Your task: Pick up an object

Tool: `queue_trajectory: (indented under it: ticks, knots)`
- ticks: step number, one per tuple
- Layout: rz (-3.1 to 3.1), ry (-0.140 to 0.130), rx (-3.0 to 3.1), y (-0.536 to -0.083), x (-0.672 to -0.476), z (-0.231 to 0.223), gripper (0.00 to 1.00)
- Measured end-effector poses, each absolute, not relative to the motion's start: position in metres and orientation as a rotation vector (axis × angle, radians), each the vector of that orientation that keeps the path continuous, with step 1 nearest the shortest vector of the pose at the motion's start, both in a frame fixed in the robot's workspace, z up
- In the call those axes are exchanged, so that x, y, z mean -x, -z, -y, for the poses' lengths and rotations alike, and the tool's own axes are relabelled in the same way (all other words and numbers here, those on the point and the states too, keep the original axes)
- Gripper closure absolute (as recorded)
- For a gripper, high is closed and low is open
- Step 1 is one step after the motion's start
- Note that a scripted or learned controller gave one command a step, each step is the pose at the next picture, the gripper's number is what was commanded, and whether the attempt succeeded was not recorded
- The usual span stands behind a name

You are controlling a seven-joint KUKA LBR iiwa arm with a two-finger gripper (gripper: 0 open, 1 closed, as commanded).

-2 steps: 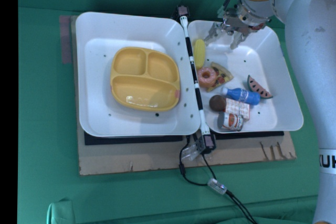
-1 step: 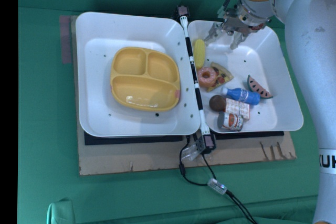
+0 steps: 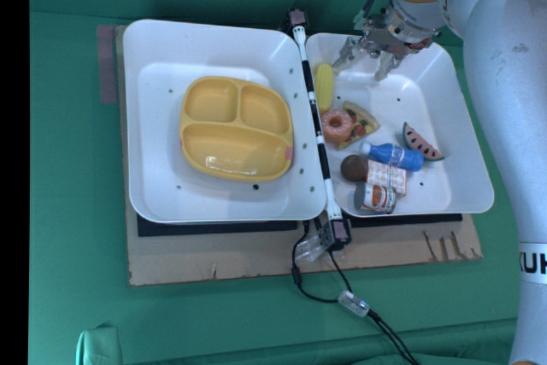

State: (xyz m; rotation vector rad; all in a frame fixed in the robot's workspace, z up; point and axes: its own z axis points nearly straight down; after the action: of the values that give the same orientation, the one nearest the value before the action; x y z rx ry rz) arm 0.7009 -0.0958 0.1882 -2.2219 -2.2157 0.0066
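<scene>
My gripper (image 3: 366,61) hangs over the far end of the right bin (image 3: 457,141), fingers spread open with nothing between them. Below it in the right bin lie a yellow banana-like piece (image 3: 325,86), a pink donut (image 3: 336,125), a pizza slice (image 3: 362,123), a blue bottle (image 3: 393,155), a watermelon slice (image 3: 421,144), a brown round piece (image 3: 354,167), a small printed packet (image 3: 387,177) and a small can (image 3: 375,197). The gripper is above and behind all of them, nearest the yellow piece.
The left bin (image 3: 154,175) holds a yellow divided plate (image 3: 235,129). A black-and-white bar (image 3: 313,120) runs between the bins. Cables (image 3: 346,297) trail off the cardboard base at the front. My grey arm (image 3: 504,98) fills the right side.
</scene>
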Motion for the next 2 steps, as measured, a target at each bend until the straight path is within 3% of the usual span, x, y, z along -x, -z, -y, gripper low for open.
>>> queue_trajectory:
  ticks: [2]
  knots:
    - [2.215, -0.008, 2.222, -0.1876, -0.7007, 0.0959, 0.00]
